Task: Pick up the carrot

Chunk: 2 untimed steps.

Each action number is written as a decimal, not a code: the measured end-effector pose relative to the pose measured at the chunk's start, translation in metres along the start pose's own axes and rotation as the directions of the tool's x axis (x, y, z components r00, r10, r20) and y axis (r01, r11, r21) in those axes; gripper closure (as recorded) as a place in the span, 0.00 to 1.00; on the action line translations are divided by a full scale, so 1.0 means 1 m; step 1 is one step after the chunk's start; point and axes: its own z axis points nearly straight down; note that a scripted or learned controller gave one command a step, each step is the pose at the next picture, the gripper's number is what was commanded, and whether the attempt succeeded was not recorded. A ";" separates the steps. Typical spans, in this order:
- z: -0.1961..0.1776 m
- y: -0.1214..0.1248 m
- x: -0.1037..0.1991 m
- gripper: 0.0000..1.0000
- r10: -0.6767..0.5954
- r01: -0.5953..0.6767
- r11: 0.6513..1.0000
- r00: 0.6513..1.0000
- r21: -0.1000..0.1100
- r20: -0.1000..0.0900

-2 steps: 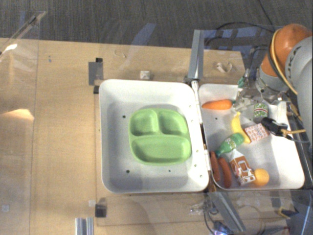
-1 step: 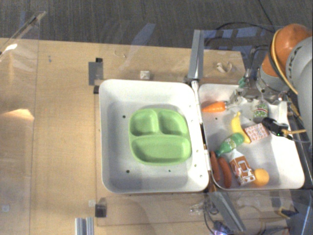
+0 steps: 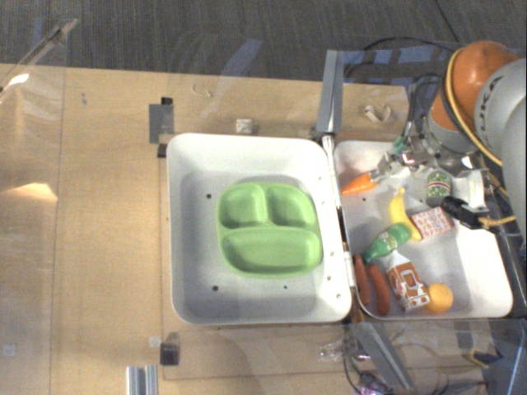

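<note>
Camera view: small orange tapered carrot [image 3: 359,184] lies in the right white shallow bin [image 3: 482,282], at its 10 o'clock corner, near the left wall. Grey two-finger gripper [image 3: 390,165] sits just at the carrot's 2 o'clock, tip close to its thick end; can't tell jaw opening or whether it grips anything. At 4 o'clock from the carrot: yellow banana [image 3: 398,209], green bottle [image 3: 389,241]. Left white bin [image 3: 189,220] holds a green three-compartment plate [image 3: 268,227].
</note>
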 end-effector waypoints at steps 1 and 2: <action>0.020 0.007 0.050 0.00 0.646 -0.646 0.763 0.763 0.029 -0.003; -0.109 0.017 0.030 0.00 0.940 -0.939 0.341 0.342 0.033 0.016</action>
